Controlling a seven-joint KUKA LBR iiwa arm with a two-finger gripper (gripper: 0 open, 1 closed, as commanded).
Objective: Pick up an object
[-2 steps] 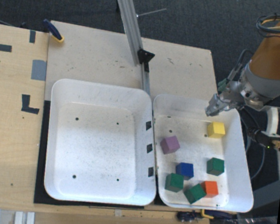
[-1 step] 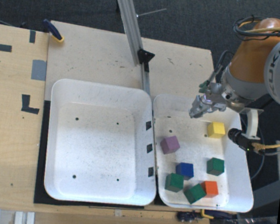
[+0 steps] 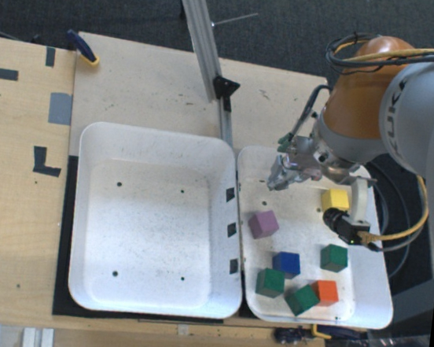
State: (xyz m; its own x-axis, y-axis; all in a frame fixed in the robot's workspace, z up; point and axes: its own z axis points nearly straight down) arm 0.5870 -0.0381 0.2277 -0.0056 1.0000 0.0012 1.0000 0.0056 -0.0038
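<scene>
Purple block (image 3: 263, 223): prob. light, rigid; grip opposite flat sides. End effector (image 3: 280, 177) just above it; open/closed state indeterminate.

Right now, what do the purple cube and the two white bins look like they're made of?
The small matte purple cube: probably foam or painted wood, with flat colour and no glare. The two shallow white bins: likely moulded plastic, with rounded corners, thin lips and a slight sheen.
</scene>
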